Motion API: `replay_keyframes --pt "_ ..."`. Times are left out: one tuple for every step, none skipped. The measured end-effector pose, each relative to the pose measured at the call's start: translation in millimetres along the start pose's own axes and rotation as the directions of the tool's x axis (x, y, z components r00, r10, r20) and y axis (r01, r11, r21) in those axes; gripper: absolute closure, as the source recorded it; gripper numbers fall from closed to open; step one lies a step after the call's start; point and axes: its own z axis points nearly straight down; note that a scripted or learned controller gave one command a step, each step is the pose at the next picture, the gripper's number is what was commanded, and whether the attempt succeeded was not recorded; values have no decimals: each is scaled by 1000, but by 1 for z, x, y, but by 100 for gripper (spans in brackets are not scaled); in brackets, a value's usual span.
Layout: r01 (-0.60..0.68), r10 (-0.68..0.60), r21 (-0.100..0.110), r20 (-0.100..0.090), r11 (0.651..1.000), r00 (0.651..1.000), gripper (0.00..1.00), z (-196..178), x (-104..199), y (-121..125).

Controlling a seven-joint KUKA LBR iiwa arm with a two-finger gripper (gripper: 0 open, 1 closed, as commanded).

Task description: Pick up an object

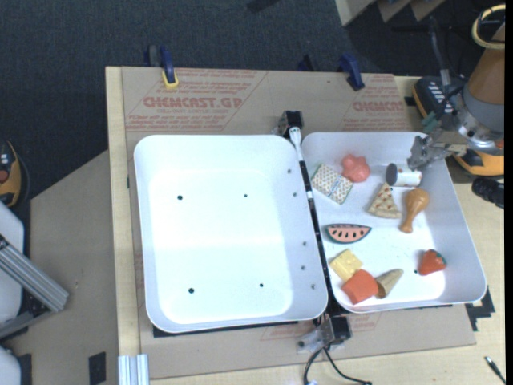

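Note:
My gripper [420, 152] hangs over the far right corner of the right bin [465, 239], below the grey wrist. Just under it lies a small white cylinder [403, 176] with a dark end. Toys are scattered around the bin: a pink lump [356, 168], a checkered pouch [331, 183], a tan wedge [385, 203], a brown drumstick [413, 208], a watermelon slice [347, 233], a yellow block [346, 263], an orange-red block [360, 287], a tan cone [389, 281] and a red fruit [431, 263]. Nothing shows held in the gripper.
The left bin [144, 215] sits beside the right one, their rims meeting along a dark strip [307, 199]. Both rest on a brown board with blue clamps [167, 64] at its far edge. Cables and yellow gear [481, 160] crowd the right side.

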Motion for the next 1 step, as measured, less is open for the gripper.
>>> replay_keyframes --pt "-1 1 2 0 1000 1000 100 18 -16 -61"
